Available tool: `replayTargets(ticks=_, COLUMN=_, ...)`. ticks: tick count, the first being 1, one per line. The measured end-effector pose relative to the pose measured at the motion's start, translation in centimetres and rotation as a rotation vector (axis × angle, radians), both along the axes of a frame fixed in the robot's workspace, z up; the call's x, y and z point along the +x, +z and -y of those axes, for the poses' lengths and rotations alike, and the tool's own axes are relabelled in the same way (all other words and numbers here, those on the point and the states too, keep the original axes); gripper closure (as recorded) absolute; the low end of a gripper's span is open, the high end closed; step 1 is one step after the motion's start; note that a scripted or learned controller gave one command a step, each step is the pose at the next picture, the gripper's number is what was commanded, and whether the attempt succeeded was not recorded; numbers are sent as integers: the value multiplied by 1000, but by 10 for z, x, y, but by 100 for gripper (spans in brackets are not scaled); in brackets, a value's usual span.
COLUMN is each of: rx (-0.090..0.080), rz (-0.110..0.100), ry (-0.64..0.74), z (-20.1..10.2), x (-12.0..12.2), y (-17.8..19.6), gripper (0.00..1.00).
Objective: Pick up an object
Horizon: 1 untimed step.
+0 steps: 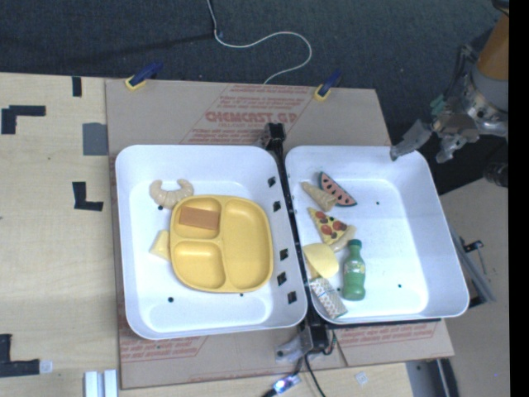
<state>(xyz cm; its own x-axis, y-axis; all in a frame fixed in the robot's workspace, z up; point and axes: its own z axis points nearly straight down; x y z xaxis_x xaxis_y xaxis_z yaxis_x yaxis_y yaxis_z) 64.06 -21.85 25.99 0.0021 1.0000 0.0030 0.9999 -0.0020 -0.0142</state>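
Note:
The right bin point(413, 222) holds several toy foods along its left side: a watermelon slice point(338, 190), a pizza slice point(331, 227), a green bottle point(354, 270), a yellow wedge point(321, 260) and a silvery packet point(328, 298). My gripper point(426, 146) hovers over the bin's far right corner, well away from these items. Its two fingers stand spread apart, open, with nothing between them. The orange-banded wrist point(498, 52) rises at the upper right.
The left bin point(136, 288) carries a yellow divided plate point(235, 246) with a brown toast piece point(199, 217) on it, a tan croissant point(169, 191) and a small yellow wedge point(159, 244). A white cable point(264, 41) lies behind the bins.

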Motion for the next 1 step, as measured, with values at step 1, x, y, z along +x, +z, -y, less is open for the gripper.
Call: replayTargets(ticks=1, rx=-3, rz=13, ry=3, z=-1, x=2, y=9, gripper=0)
